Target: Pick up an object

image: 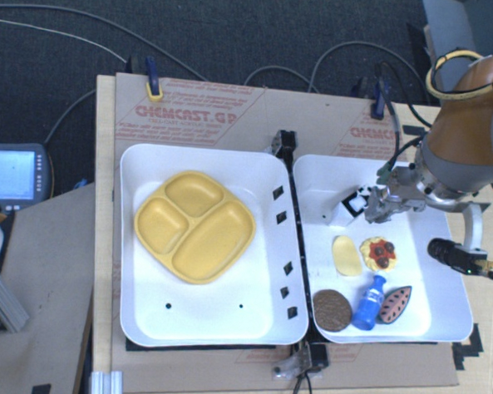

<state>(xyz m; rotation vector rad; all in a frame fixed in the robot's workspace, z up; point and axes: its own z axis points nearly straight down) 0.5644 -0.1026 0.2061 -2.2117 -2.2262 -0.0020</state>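
Over the right bin (447,329) we see the hand (378,204) hanging, grip state we cannot tell, above the pale yellow piece (346,255), which lies just beside the small pizza (380,253), so a descent risks catching both or knocking one aside.

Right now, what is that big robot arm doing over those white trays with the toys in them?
The arm's gripper hangs over the right bin, near its back end, above the toys. It is not holding anything. In that bin lie a pale yellow piece, a little pizza, a blue bottle, a brown cookie and a watermelon slice. The left bin holds a yellow divided plate.
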